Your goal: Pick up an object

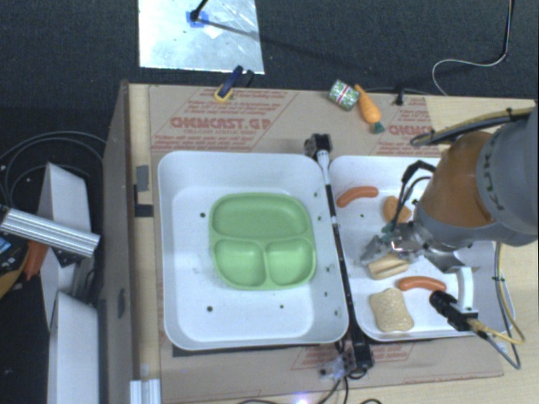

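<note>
Clearly, bench [253, 112] reads "CHEMCAST" (red letters).

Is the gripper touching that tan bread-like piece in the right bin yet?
Cannot tell. In the camera view the gripper overlaps the top edge of the tan piece, but the slanted angle shows neither clear contact nor a gap.

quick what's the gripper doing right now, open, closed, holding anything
Gripper: cannot be told; it sits low in the right white bin, just above the pale tan bread-like block.

One fixed overhead camera, slanted down over both white bins [181, 225], arm [497, 183] from the right.
</note>
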### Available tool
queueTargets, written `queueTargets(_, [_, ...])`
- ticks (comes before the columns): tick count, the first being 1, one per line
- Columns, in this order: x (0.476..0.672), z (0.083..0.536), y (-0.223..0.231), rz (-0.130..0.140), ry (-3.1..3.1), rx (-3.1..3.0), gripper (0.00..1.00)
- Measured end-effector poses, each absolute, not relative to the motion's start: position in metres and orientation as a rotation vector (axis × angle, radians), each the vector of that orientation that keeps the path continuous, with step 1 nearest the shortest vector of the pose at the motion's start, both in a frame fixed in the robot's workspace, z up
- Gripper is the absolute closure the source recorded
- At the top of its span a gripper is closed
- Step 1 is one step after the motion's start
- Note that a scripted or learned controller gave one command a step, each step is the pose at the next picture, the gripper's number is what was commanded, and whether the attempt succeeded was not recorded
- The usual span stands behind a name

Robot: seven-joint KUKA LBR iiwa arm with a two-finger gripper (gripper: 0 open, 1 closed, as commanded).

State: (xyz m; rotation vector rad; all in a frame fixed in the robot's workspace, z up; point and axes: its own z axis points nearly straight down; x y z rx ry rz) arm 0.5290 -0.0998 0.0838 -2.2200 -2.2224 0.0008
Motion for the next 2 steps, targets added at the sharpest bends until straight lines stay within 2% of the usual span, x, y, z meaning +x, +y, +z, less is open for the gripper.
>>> queueTargets(1, [0.530,0.094,-0.099,-0.002,-2.224,-2.220,1.00])
queueTargets(2, [0.536,0.185,-0.049,-0.006,-2.228,-2.219,1.00])
